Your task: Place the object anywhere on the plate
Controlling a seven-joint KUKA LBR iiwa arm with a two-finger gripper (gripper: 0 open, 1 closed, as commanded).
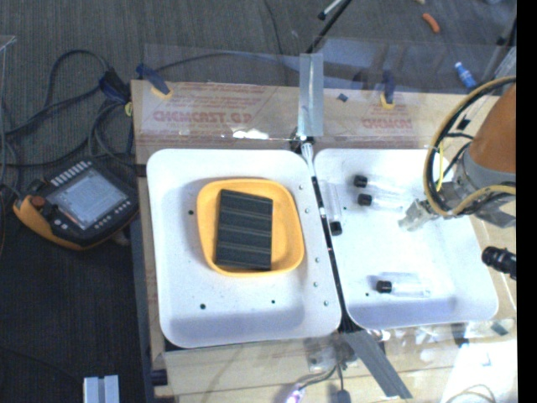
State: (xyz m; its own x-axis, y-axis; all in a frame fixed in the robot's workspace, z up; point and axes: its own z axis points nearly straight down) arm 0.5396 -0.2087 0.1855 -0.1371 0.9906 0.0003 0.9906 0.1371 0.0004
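A dark grey ribbed rectangular block [245, 229] is lying flat on the yellow square plate [289, 238], which is sitting inside the left white bin [168, 292]. The gripper [417, 215] is hovering over the right white bin [470, 296], well apart from the plate.

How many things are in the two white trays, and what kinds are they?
Yellow plate: 1
Dark ribbed block lying on the plate: 1
Small clear tubes with black caps in the right bin: 4, at and
Total: 6
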